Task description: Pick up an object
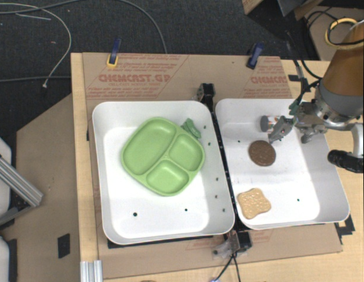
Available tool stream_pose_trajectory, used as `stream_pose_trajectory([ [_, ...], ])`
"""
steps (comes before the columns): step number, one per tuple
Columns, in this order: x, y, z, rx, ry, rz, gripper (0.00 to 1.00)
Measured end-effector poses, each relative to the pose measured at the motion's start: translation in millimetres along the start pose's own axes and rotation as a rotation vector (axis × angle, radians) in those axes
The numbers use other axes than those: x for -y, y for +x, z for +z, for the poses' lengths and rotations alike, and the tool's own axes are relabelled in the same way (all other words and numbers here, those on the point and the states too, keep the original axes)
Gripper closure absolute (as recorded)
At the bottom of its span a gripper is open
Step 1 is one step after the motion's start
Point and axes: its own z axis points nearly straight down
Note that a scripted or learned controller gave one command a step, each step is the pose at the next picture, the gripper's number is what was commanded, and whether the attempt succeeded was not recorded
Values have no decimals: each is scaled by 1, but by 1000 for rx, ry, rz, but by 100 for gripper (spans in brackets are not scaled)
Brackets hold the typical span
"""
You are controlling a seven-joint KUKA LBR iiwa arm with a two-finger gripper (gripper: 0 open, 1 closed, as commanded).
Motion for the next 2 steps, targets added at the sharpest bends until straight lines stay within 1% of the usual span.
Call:
stream_pose_trajectory([
  [1, -3, 0, -7, 2, -14, -3, 0],
  [2, 6, 4, 44, 1, -8, -2, 0],
])
